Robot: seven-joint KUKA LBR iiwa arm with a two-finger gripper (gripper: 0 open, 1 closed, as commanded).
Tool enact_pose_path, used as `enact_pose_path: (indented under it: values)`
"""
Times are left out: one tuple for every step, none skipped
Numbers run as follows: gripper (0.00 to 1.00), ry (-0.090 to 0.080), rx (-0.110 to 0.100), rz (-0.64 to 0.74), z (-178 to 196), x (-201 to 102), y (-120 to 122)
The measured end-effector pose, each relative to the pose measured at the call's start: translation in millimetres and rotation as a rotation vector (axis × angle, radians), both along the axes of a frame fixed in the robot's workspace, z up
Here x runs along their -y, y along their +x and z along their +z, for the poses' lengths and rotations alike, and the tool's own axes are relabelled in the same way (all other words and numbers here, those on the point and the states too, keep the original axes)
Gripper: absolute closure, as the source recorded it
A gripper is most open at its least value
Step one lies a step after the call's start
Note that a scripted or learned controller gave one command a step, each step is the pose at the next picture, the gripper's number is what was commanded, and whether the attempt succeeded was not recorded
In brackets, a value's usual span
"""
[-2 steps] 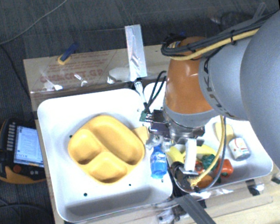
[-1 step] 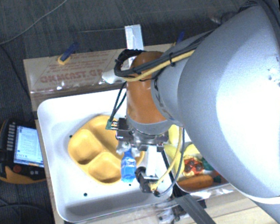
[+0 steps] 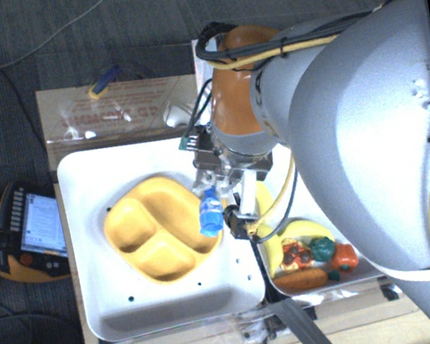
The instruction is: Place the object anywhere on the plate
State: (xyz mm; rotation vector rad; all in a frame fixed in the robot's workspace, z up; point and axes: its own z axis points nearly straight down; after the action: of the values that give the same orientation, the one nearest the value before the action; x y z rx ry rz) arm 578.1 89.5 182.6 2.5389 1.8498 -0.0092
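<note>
Gripper (image 3: 217,194) seen over the left bin (image 3: 86,229), at the 3 o'clock edge of the yellow plate (image 3: 155,228). A blue bottle (image 3: 211,214) is held between nearly closed fingers. Toy food (image 3: 315,260) is noted at the gripper's 4 o'clock, in the right bin (image 3: 300,288).

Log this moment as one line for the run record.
gripper: over right rim of yellow plate | blue object: at gripper tip, grasp unclear | placed: not yet | toy food: right bin

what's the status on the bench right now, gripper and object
Gripper over the yellow plate's right edge in the left bin. Blue object at its tip, grasp unclear. Toy food in right bin, clear of path.
</note>
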Motion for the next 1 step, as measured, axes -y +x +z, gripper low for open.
enact_pose_path:
  values:
    - [1.0, 0.002, -0.001, 0.42, 25.4, -54.7, -7.3]
